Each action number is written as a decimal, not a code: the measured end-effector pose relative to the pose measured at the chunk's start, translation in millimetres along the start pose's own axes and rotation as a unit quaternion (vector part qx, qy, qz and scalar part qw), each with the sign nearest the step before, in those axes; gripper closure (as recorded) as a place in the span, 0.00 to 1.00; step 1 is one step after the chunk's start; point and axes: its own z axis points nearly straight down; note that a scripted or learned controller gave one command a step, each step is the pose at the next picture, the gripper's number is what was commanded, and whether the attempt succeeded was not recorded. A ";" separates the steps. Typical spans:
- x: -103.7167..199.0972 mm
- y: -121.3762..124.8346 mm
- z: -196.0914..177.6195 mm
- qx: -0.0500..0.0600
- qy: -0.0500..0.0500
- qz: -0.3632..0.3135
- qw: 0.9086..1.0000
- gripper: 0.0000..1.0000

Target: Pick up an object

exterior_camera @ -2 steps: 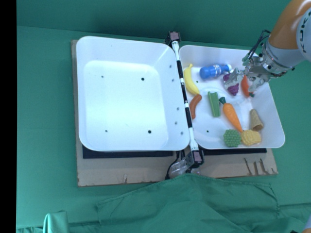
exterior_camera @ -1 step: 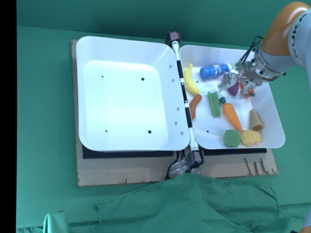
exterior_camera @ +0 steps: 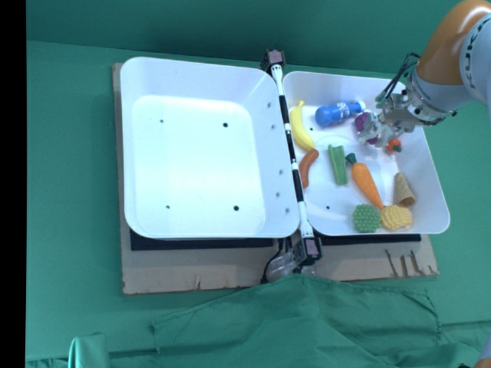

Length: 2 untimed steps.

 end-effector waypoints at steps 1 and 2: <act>3.0 4.0 -47.0 0.002 -0.001 0.000 1.000 1.00; 10.9 6.6 -98.7 0.001 -0.001 0.000 1.000 1.00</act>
